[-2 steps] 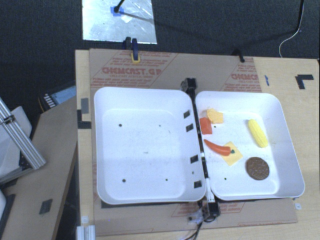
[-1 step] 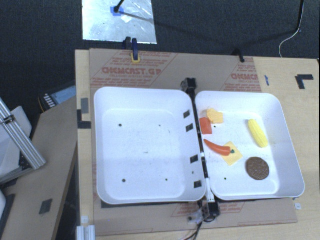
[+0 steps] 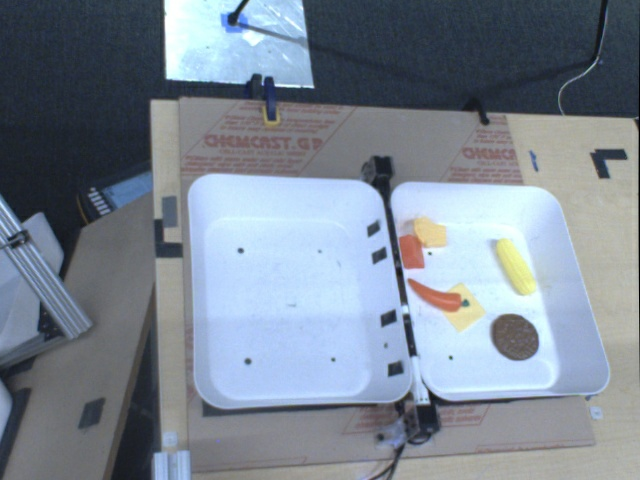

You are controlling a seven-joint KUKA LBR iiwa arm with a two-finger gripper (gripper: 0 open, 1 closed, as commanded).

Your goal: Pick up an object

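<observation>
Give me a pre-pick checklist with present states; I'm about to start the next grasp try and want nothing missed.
1. Objects present in the right bin: ok, corn cob, brown disc, red chili among them.
2. Corn cob stands apart from the others: ok.
3. Brown disc lies flat with free space around: ok.
4. Chili free of other items: not ok, it lies across a yellow slice.
5. Red block away from the wall: not ok, beside the divider.

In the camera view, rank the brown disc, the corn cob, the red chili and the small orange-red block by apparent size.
1. Brown disc
2. Corn cob and red chili: similar length, the corn thicker, so too close to rank firmly
3. Orange-red block, smallest
</observation>
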